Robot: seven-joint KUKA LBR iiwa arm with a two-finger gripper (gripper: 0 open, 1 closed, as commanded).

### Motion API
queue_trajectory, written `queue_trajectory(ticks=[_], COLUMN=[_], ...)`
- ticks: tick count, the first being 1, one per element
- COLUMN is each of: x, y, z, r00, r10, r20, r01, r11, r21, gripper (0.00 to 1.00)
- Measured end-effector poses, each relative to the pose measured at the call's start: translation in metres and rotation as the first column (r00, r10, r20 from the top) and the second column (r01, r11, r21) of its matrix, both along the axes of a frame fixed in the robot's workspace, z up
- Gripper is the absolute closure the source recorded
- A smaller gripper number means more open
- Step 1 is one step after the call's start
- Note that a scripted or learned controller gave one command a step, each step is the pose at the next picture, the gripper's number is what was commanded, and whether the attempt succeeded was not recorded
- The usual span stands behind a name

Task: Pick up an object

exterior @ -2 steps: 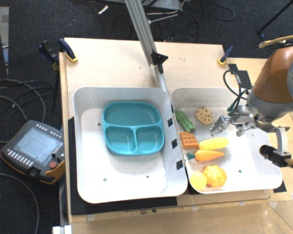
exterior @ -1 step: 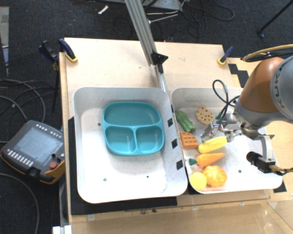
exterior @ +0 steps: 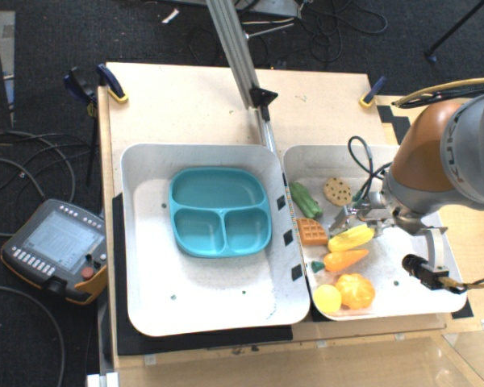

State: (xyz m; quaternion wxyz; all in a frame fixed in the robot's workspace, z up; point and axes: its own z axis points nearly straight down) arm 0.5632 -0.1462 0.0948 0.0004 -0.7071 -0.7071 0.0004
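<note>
Camera view: arm bent low over right bin (exterior: 460, 301), gripper (exterior: 356, 216) touching a yellow banana-shaped toy (exterior: 351, 237) mid-bin; its grip state cannot be told.

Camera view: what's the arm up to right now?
The grey KUKA arm reaches from the right into the right-hand shallow white bin, its tool low over the toy food. The tool sits right at the yellow plastic banana-like piece, beside the orange waffle square; whether it grips anything is unclear. The left white bin holds a teal divided plastic plate, untouched.
</note>
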Motion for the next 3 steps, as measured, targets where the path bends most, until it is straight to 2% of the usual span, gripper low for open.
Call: queue_trajectory(ticks=[1, 2, 3], x=[0.001, 0.0, 0.004], y=[0.0, 0.008, 0.009], z=[0.011, 0.057, 0.12], r00=[1.0, 1.0, 1.0], r10=[0.0, 0.003, 0.004], r20=[0.003, 0.006, 0.009], r01=[0.0, -0.003, -0.004], r11=[1.0, 1.0, 1.0], r21=[0.0, -0.001, -0.002], gripper=[1.0, 1.0, 1.0])
